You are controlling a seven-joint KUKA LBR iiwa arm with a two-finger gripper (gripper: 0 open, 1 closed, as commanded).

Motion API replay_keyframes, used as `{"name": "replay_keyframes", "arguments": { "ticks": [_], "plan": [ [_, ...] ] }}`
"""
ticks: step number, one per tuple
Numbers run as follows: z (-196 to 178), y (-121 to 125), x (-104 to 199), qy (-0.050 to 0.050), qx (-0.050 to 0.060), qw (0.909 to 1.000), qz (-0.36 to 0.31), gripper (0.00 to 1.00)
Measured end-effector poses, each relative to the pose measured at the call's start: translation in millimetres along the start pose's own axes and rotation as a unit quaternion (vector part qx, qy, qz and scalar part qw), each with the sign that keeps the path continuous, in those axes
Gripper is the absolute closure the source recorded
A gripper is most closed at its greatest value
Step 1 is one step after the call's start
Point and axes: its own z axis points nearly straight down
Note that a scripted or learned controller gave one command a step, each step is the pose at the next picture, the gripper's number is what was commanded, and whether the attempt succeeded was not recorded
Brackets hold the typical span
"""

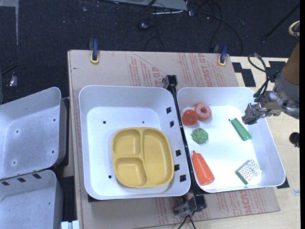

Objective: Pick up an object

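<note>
I see the bench [119,70] carrying two shallow white bins side by side. The left bin [95,104] holds a yellow divided tray [142,157], lying flat, with three compartments.

The right bin [271,147] holds six items. An orange-red ball [189,117] and a pink ring [203,111] sit touching each other near the far left corner. A green knobbly ball [199,136] lies just in front of them. An orange bottle [202,168] lies on its side along the left wall, near the front. A green stick [241,129] lies at a slant toward the right side of the bin. A small patterned packet [248,171] with a green edge rests near the front right corner.

The arm [290,80] enters from the right. The pincer [250,114] hangs over the right bin's far right part, just beside the upper end of the green stick. I cannot tell how far its jaws are parted, and I see nothing between them. All six items lie on the bin floor, none lifted.
</note>
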Motion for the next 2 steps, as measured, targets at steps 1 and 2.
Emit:
{"name": "replay_keyframes", "arguments": {
  "ticks": [1,2],
  "plan": [
    [-1.1,18.8,58.3,0.0,0.0,1.0,0.0,1.0],
    [9.1,41.1,116.2,0.0,0.0,1.0,0.0,1.0]
  ]
}}
